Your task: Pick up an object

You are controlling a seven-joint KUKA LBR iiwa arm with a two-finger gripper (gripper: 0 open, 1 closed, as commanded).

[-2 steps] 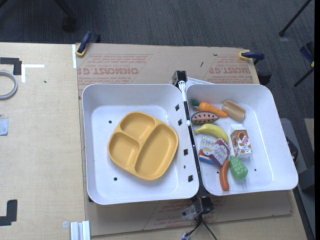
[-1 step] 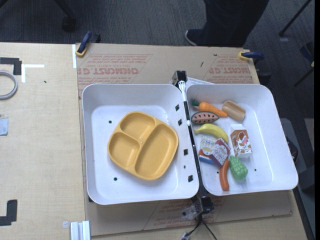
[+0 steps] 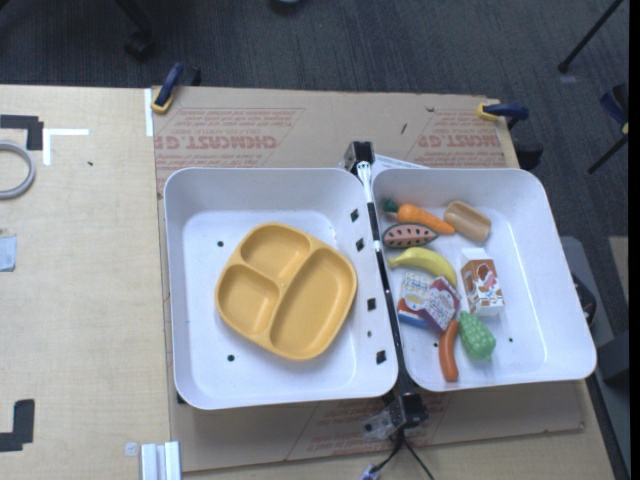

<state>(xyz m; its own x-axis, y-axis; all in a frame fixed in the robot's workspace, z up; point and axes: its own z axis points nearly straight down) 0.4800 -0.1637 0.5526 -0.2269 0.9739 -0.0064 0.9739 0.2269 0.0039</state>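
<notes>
Toys lie clustered in the right bin (image 3: 560, 298), toward its inner wall, and any of them could be the object I am asked to lift. At the far end a carrot (image 3: 425, 216) lies next to a tan bread roll (image 3: 468, 221), with a dark red slice (image 3: 410, 235) just below the carrot. A banana (image 3: 424, 262) curves beneath that slice. Nearer the camera a small carton (image 3: 482, 285) stands beside a colourful packet (image 3: 428, 298), and at the near end a green lumpy piece (image 3: 478, 339) touches an orange sausage (image 3: 449, 350). What the green piece is, I cannot make out. The left bin (image 3: 180, 268) holds a yellow divided plate (image 3: 287, 290), lying flat and turned at an angle to the walls. Both bins sit side by side, walls touching, on a cardboard sheet (image 3: 250, 133) held to the wooden bench (image 3: 70, 288) by a blue clamp (image 3: 168, 86) at its far left corner and another clamp (image 3: 503, 112) at its far right. Whether my jaws stand apart or together, I cannot tell.
</notes>
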